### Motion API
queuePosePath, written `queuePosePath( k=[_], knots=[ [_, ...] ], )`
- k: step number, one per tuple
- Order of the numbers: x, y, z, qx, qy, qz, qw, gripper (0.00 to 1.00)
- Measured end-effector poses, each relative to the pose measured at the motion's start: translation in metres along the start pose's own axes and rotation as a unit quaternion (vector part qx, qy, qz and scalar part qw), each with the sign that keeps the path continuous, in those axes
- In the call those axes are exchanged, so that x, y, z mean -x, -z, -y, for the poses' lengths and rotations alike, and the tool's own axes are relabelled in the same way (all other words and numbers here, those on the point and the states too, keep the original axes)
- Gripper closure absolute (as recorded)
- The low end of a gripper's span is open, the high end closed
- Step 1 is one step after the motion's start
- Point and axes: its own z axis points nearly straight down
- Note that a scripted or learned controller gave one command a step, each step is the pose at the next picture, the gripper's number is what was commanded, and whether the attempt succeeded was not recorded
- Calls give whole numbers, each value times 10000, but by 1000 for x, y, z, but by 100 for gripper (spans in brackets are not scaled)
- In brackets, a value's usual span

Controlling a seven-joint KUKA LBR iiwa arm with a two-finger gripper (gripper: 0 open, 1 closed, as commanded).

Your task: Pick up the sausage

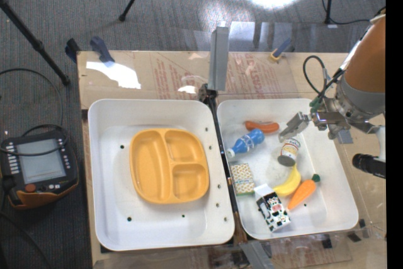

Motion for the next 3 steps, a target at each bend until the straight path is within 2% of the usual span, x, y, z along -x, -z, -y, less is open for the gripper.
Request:
queuePosePath(
  k=[1, 2, 3],
  knots=[
    [-23, -123, -72, 21, 764, 9, 9971, 0],
    [-30, -141, -68, 20, 1138, 7, 9935, 0],
    [-20, -141, -77, 31, 1321, 14, 9912, 0]
  ],
)
